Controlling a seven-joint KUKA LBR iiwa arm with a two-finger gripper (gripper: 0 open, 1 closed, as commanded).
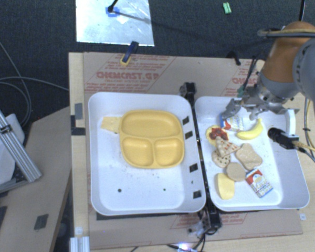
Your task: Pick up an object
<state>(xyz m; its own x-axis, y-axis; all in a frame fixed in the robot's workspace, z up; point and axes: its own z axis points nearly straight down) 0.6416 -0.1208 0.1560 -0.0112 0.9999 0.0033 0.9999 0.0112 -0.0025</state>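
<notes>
1. Arm (296,56) comes in from 3 o'clock, grey w/ orange band, wrist over the top of the right bin (294,190).
2. Gripper (242,108) sits low at approx 12 o'clock of the food pile, fingers spread apart; jaws open, nothing seen between them.
3. Just under the gripper: a small white packet w/ red & blue print (234,123), partly hidden. Can't tell if the fingers touch it.
4. Banana (250,132) lies just at 4 o'clock of the gripper, curved, on the bin floor.
5. Pile runs down toward 6 o'clock: red piece (217,133), waffle (225,148), cookie (220,159), bread slice (248,156), round brown piece (235,171), yellow wedge (225,186), small carton (259,183) at 5 o'clock.
6. Left bin (107,193) holds a yellow divided tray (150,138), upright, approx centre; pale flat piece (111,124) at its 9 o'clock edge, touching.
</notes>
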